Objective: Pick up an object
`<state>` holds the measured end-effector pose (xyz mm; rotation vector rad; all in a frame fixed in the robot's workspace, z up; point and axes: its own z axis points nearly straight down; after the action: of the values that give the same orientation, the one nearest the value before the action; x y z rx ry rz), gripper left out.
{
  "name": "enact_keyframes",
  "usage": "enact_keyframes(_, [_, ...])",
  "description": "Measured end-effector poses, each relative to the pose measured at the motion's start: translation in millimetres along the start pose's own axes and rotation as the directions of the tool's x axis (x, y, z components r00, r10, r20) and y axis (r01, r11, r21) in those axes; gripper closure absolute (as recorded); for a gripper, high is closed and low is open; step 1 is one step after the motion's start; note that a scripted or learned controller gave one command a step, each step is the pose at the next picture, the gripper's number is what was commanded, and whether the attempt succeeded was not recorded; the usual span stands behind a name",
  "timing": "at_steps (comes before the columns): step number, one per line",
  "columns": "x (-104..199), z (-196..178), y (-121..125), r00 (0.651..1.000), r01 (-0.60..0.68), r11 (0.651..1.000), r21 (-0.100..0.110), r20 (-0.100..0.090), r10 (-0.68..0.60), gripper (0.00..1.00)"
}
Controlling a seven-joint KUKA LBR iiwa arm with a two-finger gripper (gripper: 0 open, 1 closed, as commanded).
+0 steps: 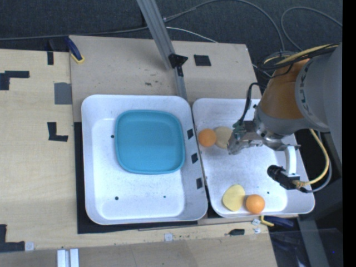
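Observation:
In the right bin [222,109], an orange ball [207,138] lies near the left wall with a pale beige round object [222,136] touching its right side. My gripper [235,144] hangs low at the beige object's right edge, its dark fingers pointing down and left. Whether they close on anything is hidden by the wrist. A yellow object [233,197] and a second orange ball [255,203] sit together at the bin's front.
The left bin [97,149] holds a blue square plate [149,141]. A slanted metal pole [162,38] rises behind the bins. Cables and a black fitting [283,178] hang off the arm over the right bin's right side.

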<state>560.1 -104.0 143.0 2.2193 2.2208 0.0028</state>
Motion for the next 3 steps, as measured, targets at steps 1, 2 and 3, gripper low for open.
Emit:
enact_keyframes(1, [-5.8, -50.8, 9.1, 1.000, -0.001, 1.000, -0.001, 0.000, 0.001, 1.00])
enact_keyframes(2, [-5.9, -75.2, 9.6, 1.000, -0.001, 1.000, 0.001, 0.000, 0.001, 1.00])
enact_keyframes(3, [49.2, -86.1, 12.1, 1.000, 0.004, 1.000, 0.003, -0.001, -0.004, 1.00])
